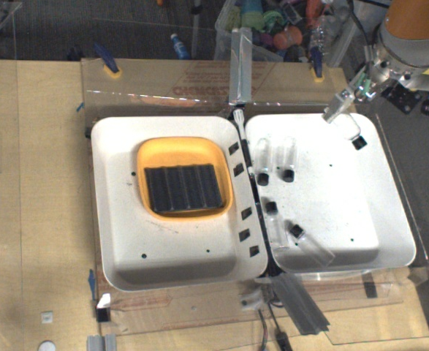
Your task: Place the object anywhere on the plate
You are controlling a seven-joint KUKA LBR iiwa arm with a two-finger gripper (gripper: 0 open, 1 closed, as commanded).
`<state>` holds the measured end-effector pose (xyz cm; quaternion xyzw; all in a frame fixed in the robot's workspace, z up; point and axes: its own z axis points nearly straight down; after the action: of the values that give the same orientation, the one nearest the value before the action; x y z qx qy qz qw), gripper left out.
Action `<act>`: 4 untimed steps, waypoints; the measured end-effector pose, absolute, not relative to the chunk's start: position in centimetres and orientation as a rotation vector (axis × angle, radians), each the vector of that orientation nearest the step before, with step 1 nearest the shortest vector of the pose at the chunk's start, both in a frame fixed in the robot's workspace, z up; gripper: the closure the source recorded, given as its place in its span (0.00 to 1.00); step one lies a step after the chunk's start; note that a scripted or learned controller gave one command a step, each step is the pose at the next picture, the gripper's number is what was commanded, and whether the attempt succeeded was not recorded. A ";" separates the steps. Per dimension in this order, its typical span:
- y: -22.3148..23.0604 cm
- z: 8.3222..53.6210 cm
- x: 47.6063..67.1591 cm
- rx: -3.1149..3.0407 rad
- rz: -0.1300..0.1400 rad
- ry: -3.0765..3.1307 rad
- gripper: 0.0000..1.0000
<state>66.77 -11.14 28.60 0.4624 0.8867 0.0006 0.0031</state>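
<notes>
Over the far right corner of the right bin (389,196), the gripper (343,107) hangs at the end of the grey arm (411,46), whose orange band sits at the picture's upper right edge. Whether the pincer is spread or pressed together cannot be told from this angle, and nothing can be seen pinched in it.

Along that bin's left edge lie several small clear pieces with black ends (286,172). A row of black tabs (245,212) runs along the seam where the two bins meet.

Both white bins rest on a pale wooden bench (31,196), with a brown sheet (170,82) under their far edges and a blue clamp (110,64) at its far left corner. Beyond the bench's far edge are dark carpet and a clear tub of bright toys (287,9).

At the middle of the left bin (119,247) lies the plate (181,146), orange-yellow with rounded corners. The object (183,189) rests flat on the plate, towards its near edge. It is a dark, roughly rectangular slab with lengthwise ridges across its top.
</notes>
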 end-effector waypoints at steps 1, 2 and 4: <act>-14.2 31.7 66.8 1.302 0.002 2.851 1.00; -19.7 39.8 66.1 1.320 0.002 2.843 1.00; -22.1 43.7 66.4 1.003 0.001 2.968 1.00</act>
<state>66.41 -22.06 43.68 0.3202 0.9473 0.0003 0.0044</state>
